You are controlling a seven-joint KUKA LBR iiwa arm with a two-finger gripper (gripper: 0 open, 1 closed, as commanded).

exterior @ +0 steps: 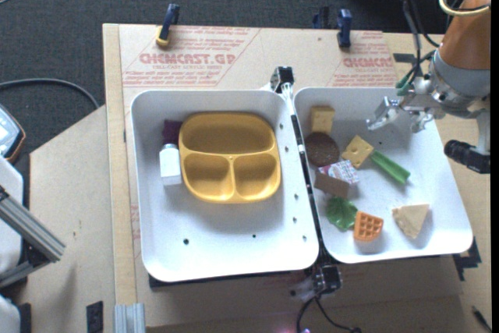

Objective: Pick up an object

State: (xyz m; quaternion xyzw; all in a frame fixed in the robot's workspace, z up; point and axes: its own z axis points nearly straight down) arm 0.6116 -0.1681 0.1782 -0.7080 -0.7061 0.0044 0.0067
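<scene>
waffle: small orange waffle-shaped toy (368, 228) lies at the near edge of the right white bin (456, 203), beside a crumpled green leaf-like piece (340, 212); loose and free to lift.
wedge: pale tan wedge of toy bread or cheese (412, 219) sits near the front right corner, apart from its neighbours, probably the easiest pick.
cluster: brown block under a pink-and-white wrapper (337, 178), a dark brown round disc (320, 147), a yellow holed cheese slice (359, 151) and a green stick (389, 167) crowd the bin's middle, some touching, so a grasp there risks catching two.
cube: tan cube (321, 119) rests near the far left corner, close to the wall.
jaws: metal two-finger gripper (387, 113) hangs over the far part of the right bin, above bare floor; nothing sits between its fingers, and i cannot tell whether they are spread or closed.
left bin: second white bin (148, 230) carries a yellow three-compartment plate (229, 156), with a small white bottle (170, 164) and a dark purple item (171, 128) against its left side.
desk: light wooden board (117, 90) held by clamps (167, 24) at the far edge, keeping it fixed.
</scene>
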